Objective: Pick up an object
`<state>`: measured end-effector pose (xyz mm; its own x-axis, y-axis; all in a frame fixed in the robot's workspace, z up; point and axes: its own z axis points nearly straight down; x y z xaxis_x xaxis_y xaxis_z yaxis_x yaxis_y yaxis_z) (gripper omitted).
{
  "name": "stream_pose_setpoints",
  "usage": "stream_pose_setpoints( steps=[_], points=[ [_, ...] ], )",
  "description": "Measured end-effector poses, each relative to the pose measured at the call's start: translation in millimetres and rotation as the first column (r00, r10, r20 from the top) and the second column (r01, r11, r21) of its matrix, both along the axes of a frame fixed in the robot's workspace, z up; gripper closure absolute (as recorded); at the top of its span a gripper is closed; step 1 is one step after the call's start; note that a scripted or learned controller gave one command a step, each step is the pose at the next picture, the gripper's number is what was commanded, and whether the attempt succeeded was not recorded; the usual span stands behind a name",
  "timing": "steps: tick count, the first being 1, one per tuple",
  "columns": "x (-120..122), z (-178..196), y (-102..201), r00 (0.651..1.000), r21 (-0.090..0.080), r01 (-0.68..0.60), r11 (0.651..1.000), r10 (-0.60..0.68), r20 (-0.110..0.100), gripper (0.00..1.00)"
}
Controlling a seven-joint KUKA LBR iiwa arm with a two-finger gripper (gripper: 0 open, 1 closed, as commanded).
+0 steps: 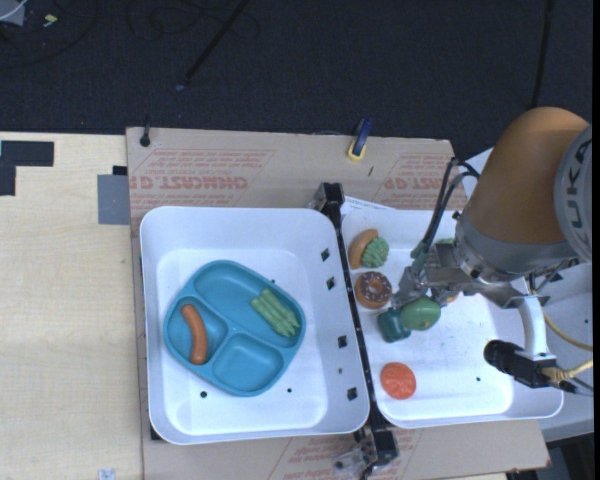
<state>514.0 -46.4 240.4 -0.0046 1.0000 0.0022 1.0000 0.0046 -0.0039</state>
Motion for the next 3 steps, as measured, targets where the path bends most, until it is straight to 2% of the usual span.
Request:
stream_pose_setpoints(
  steps=[1, 2, 3],
  points=[
    [5.6, -4.4, 19.5, 1.0, -0.001, 0.002, 1.0, -0.002, 0.0, 1.0],
    [6.0, -6.7, 26.1, 1.0, -0.002, 0.003, 1.0, -0.003, -0.001, 1.0],
    [-5.1, -21.1, 20.5, 1.0, -0.002, 0.007, 1.0, -0.007, -0.001, 1.0]
  ],
)
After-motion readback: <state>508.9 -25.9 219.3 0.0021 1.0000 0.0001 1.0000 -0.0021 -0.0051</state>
